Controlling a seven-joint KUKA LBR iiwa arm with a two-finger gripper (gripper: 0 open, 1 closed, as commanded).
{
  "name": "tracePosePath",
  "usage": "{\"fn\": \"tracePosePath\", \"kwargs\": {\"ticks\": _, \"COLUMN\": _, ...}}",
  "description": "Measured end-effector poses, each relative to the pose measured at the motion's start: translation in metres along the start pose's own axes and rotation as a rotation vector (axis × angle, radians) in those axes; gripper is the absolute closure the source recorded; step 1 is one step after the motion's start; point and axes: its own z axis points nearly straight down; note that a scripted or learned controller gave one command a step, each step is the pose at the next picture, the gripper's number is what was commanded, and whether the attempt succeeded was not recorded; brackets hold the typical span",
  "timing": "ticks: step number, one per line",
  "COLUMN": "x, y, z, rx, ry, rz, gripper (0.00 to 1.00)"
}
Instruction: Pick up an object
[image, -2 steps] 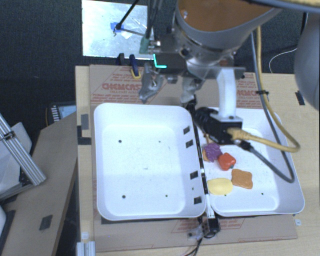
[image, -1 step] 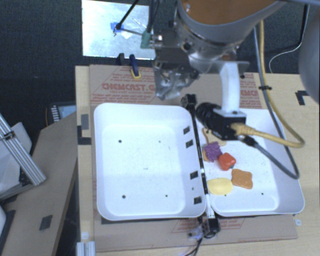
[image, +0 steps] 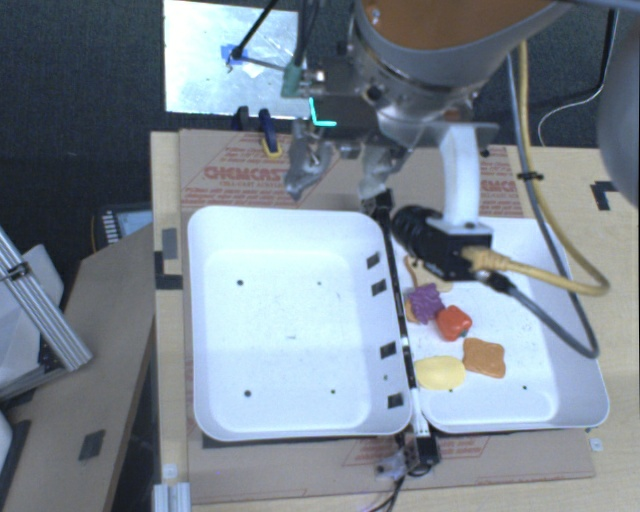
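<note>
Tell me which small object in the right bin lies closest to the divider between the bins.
The yellow piece. It lies by the divider, below the purple, red and orange pieces.

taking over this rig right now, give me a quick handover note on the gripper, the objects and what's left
Gripper: raised above the far edge of the bins, fingers apart, nothing between them.
Objects, all in the right bin, near the divider: purple piece, red piece, orange piece, yellow piece.
Left bin: white, beside the right one.
Done: no pick yet.
Left: descend into the right bin, close on one piece, lift.
</note>
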Motion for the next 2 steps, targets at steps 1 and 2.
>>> {"fn": "tracePosePath", "kwargs": {"ticks": 1, "x": 0.0005, "y": 0.0002, "z": -0.0115, "rx": -0.002, "ry": 0.002, "rz": -0.003, "gripper": 1.00}}
{"fn": "tracePosePath", "kwargs": {"ticks": 2, "x": 0.0004, "y": 0.0002, "z": -0.0110, "rx": -0.002, "ry": 0.001, "rz": -0.003, "gripper": 0.00}}
